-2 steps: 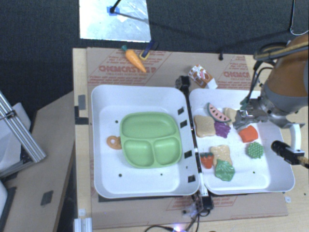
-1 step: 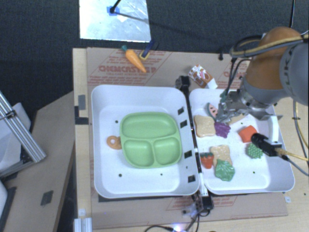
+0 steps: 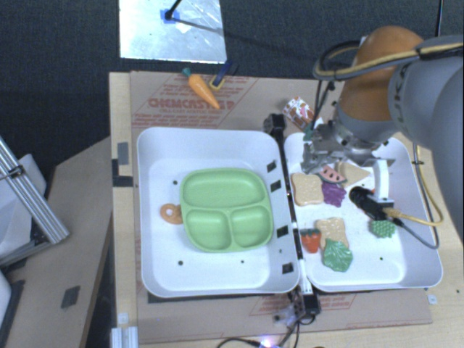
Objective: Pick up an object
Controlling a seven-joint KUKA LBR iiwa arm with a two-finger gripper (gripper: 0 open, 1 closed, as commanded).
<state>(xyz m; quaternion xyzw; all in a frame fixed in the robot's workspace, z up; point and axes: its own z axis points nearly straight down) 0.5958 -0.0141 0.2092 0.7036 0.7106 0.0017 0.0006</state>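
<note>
Gripper (image 3: 319, 159) low over the watermelon slice (image 3: 331, 173) in my right bin (image 3: 417, 267); grip state I cannot tell. Next, I'd close and lift.

We see two white bins (image 3: 152, 216), the left one bearing a light green divided tray (image 3: 223, 209) and a small orange-tan ring (image 3: 172, 214). In the right bin lie tan bread slices (image 3: 307, 189), purple grapes (image 3: 333, 193), a pink-and-green watermelon slice (image 3: 330, 172), green broccoli (image 3: 383, 228) and a green leaf (image 3: 337, 256). An orange carrot (image 3: 202, 90) rests on brown cardboard (image 3: 239, 100) printed in red.
</note>
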